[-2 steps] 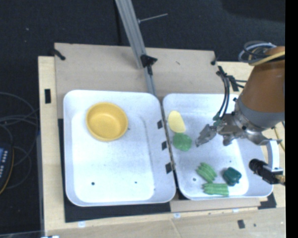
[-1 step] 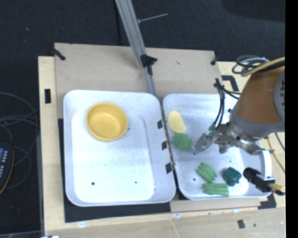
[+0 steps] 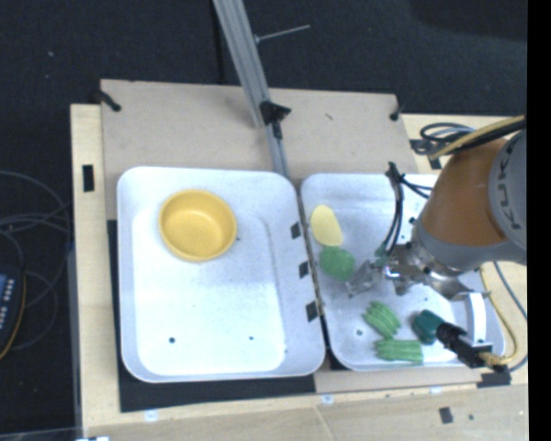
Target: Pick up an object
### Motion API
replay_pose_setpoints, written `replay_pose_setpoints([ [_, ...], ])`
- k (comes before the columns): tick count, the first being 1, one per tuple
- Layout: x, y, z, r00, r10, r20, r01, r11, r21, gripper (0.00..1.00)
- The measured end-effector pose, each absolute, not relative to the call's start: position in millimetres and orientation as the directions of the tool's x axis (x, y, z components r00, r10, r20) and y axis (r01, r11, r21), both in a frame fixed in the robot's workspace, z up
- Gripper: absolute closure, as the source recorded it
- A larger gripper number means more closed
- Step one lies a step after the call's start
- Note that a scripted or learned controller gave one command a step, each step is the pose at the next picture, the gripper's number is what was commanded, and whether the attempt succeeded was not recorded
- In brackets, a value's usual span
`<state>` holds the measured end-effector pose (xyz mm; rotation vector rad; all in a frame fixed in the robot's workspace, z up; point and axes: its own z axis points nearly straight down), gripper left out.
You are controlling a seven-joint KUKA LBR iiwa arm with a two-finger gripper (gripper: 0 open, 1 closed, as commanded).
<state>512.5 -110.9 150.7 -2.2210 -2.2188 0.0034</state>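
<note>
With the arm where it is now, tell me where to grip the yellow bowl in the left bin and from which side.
Judging from this view, grip the yellow bowl at its rim, coming straight down from above with one finger inside and one outside. It sits upright and open-side up in the left bin, with bare floor all around, so any rim point looks reachable; the near-right edge is closest to the arm.

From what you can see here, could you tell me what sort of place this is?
Probably a robotics lab bench for pick tests: a KUKA arm over two white bins, toy objects like a yellow bowl, and loose cables.
</note>
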Motion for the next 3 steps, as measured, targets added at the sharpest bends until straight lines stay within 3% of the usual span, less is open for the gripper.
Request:
replay_pose_setpoints([
  [1, 512.4, -112, 100, 0.001, 1.000, -0.001, 1.000, -0.001, -0.001, 0.00],
  [2, 513.6, -112, 112, 0.002, 1.000, 0.000, 1.000, -0.002, 0.004, 1.00],
  [3, 509.1, -110, 173, 0.000, 1.000, 0.000, 1.000, 0.000, 0.005, 1.00],
])
